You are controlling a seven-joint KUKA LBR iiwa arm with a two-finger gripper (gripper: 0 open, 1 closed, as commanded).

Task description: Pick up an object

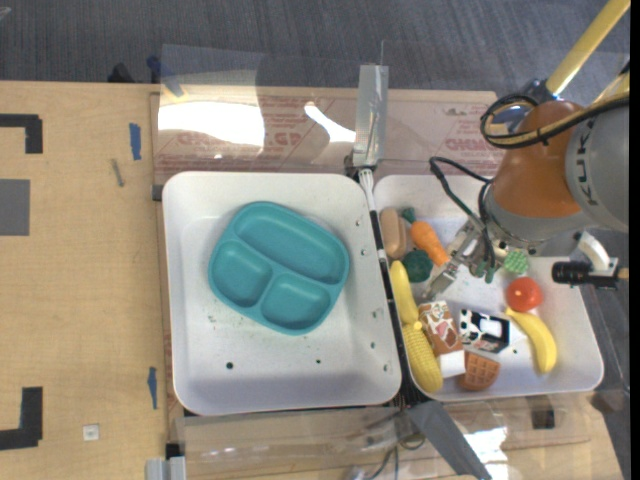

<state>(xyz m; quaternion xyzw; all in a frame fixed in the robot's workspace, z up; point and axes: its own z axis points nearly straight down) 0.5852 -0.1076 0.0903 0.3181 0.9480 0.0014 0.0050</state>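
The right bin (585, 368) holds several toy foods. Among them are a carrot (429, 239), a brown bun (392, 232), a dark green piece (416, 265), a corn cob (423, 354), a tomato (523, 294), a banana (541, 341), a waffle piece (481, 371) and a black-and-white item (486, 330). My gripper (456, 264) hangs over the middle of this bin, just right of the dark green piece and below the carrot. The orange wrist band (535, 173) sits above it. Nothing is visibly held.
The left bin (190, 368) bears a teal divided plate (279, 266). A raised divider (378, 268) runs between the two bins. A small light green item (516, 261) lies beside the gripper's right. Cables loop around the wrist at the upper right.
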